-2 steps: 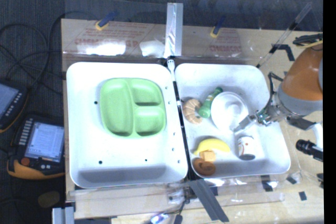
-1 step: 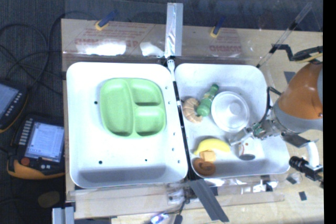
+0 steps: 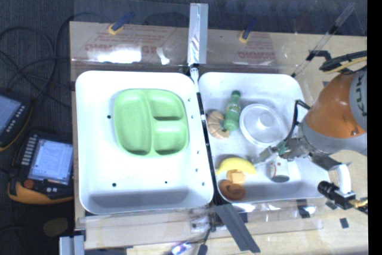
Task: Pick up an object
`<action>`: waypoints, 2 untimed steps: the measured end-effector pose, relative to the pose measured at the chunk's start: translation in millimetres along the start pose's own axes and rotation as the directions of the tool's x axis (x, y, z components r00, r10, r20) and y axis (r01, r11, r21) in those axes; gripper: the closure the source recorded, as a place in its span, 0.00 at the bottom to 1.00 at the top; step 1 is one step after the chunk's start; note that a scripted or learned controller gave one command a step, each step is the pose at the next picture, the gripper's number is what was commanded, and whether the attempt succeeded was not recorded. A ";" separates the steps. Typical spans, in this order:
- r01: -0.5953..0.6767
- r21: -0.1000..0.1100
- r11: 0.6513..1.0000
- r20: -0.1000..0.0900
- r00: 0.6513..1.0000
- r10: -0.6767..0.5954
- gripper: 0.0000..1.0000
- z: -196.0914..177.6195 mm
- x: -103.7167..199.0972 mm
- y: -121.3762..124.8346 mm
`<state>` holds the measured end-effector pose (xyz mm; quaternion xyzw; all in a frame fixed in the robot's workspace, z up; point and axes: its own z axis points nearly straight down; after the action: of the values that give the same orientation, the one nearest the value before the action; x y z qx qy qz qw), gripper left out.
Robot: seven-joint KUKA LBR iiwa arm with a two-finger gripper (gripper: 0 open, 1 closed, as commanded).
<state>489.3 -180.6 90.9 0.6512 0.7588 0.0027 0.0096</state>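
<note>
Down in the right bin (image 3: 298,90), the end effector (image 3: 276,158) hovers by a small silvery cup (image 3: 278,170), grip state unclear.

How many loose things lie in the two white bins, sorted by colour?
Green: 2, the divided plate and the bottle
White: 2, the bowl and the small cup
Yellow: 1, the banana-like piece
Tan or brown: 2, the bun and the pastry
Total: 7
</note>
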 end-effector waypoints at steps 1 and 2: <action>0.001 -0.001 1.000 -0.003 1.000 -0.001 1.00 -9.9 1.1 1.6; 0.001 0.000 1.000 -0.004 1.000 -0.001 0.00 -9.8 1.2 1.6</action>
<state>490.5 -179.0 100.7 0.6507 0.7593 0.0041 0.0083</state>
